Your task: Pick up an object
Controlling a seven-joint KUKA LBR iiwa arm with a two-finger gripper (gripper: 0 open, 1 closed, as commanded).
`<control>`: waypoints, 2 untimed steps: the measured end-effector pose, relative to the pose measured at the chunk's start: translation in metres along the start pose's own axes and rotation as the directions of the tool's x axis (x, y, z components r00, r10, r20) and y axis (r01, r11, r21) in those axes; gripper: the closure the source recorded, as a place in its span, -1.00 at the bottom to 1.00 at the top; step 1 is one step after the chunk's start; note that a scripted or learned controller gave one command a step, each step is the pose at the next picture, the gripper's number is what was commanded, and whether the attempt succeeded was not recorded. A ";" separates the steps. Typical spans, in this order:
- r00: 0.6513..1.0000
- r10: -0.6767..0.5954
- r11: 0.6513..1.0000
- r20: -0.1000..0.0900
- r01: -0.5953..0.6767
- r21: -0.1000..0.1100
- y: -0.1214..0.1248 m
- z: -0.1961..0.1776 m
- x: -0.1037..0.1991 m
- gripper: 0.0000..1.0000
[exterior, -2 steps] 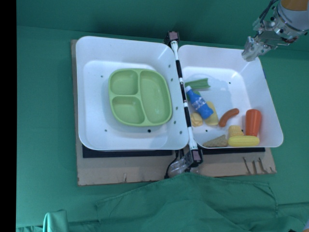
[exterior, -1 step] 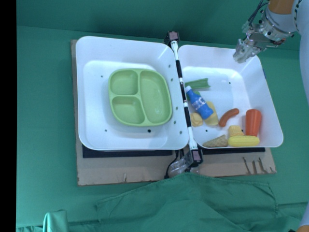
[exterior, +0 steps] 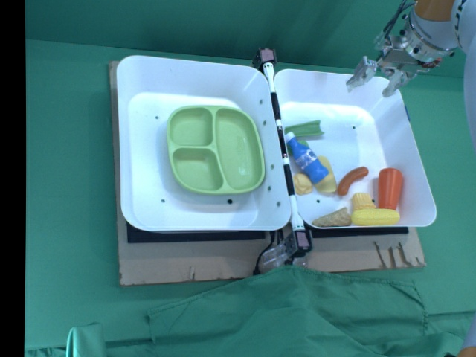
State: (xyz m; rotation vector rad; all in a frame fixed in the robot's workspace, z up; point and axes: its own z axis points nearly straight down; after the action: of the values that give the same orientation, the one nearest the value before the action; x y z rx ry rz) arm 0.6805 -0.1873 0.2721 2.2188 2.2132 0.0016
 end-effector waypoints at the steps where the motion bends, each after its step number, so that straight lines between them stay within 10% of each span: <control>1: 1.000 0.000 1.000 0.000 0.000 -0.004 0.002 0.078 0.000 -1.00; 2: 1.000 -0.004 1.000 -0.004 0.004 -0.006 -0.034 -0.010 0.052 -1.00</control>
State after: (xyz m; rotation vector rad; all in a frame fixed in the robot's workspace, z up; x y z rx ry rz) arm 0.6471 -0.1349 0.2819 2.2131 2.2162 0.0125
